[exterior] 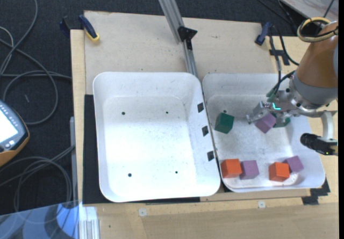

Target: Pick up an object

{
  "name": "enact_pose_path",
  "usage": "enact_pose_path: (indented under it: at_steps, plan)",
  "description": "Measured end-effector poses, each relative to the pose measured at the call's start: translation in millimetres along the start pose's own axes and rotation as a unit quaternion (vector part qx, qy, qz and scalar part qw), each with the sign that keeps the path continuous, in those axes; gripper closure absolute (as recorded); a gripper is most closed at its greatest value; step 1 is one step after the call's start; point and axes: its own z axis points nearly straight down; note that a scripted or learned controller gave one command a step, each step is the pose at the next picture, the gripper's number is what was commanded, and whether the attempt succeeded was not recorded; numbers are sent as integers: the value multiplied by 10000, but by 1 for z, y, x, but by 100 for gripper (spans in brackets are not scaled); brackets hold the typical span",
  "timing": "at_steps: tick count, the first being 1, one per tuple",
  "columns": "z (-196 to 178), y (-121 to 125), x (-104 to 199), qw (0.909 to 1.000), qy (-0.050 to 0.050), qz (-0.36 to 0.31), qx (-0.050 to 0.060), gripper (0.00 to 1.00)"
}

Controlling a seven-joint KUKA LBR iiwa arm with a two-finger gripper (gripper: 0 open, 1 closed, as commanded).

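Note:
My gripper (267,115) hangs over the middle of the right bin (241,86), with the grey arm and its orange band coming in from the right. A purple block (265,124) sits tilted between the fingers, and the gripper is shut on it. Left of it a green cube (224,123) rests on the bin floor. Along the bin's front edge lie an orange cube (231,168), a purple cube (249,168), a second orange cube (279,171) and another purple cube (294,164).
The left bin (145,136) stands beside the right one, and their rims meet along a line of black clips (205,130). A slanted metal pole (171,7) rises from the bench behind the bins. Blue clamps sit at the board's back corners.

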Motion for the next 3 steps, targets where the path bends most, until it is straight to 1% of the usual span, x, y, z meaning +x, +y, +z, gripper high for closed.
enact_pose_path:
  at_steps: [3]
  plan:
    - [0, 0, 0, 10000, 0, 0, -1, 0]
